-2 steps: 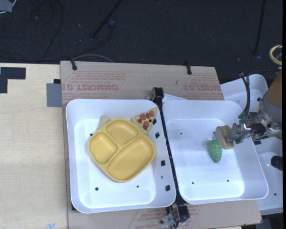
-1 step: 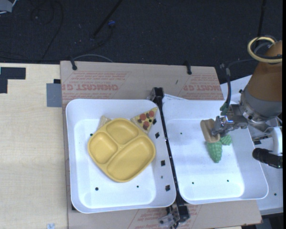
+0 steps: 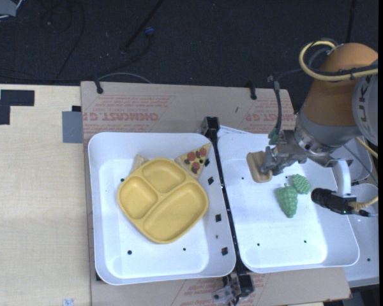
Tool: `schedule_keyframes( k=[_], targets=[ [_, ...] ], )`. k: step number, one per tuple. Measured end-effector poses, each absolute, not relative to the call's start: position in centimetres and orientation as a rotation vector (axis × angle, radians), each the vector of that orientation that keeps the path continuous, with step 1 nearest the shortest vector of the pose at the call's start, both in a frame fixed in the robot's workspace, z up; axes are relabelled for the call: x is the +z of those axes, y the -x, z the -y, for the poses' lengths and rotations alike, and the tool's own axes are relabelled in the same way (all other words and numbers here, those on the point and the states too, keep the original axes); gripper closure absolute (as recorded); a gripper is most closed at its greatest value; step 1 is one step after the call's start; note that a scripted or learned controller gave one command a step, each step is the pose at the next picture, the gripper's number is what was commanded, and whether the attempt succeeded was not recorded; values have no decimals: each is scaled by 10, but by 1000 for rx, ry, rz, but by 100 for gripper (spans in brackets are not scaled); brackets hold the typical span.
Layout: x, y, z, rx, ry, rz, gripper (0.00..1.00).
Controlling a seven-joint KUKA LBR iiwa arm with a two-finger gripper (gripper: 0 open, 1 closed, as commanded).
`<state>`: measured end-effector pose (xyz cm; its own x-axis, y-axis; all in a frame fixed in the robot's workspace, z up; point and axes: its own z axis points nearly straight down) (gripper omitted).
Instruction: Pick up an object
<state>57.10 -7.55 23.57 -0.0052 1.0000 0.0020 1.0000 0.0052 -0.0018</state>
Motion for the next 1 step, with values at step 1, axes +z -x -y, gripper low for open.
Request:
schedule_keyframes(
  k=[1],
  targets=[
    [235, -588, 32, 0, 2214, 2225, 100]
  ],
)
